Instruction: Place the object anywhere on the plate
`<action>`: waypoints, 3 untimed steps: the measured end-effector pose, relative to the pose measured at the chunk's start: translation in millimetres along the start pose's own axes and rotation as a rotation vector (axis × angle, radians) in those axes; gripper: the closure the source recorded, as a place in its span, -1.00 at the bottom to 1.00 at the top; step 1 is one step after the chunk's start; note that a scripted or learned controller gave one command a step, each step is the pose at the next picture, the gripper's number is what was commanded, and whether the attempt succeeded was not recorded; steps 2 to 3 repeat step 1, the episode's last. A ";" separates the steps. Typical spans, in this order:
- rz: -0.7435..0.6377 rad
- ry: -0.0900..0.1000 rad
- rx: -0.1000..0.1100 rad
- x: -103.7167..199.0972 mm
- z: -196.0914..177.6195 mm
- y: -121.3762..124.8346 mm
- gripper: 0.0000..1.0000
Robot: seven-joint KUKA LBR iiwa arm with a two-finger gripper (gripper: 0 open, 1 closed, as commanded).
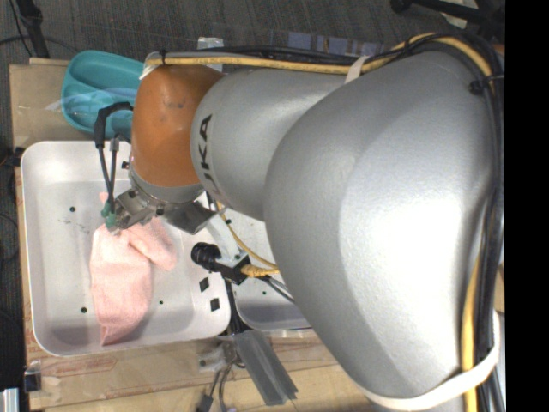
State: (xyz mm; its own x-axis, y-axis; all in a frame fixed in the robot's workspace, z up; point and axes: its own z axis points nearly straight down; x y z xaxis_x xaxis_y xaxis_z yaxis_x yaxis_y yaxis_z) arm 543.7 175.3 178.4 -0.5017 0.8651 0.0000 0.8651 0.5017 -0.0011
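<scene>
Pink cloth [124, 273] is lying crumpled in the left bin [47, 230], its top corner touching the hand [116, 217]; can't tell the hand's state; cloth is looking light, soft, floppy; I'd be pinching a raised fold near that corner.

a: what surrounds the bench?
b: dark grey carpeted floor [171, 7] at the far side, with black cables crossing it at the far left.
a: and the bench itself?
b: a light wooden top [34, 84], visible along the left and near edges. lighting is even, with soft shadows.
</scene>
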 end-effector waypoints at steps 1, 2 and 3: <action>-0.057 0.001 0.004 53.8 64.8 -48.2 1.00; -0.057 0.001 0.004 53.8 64.8 -48.2 1.00; -0.057 0.001 0.004 53.8 64.8 -48.2 1.00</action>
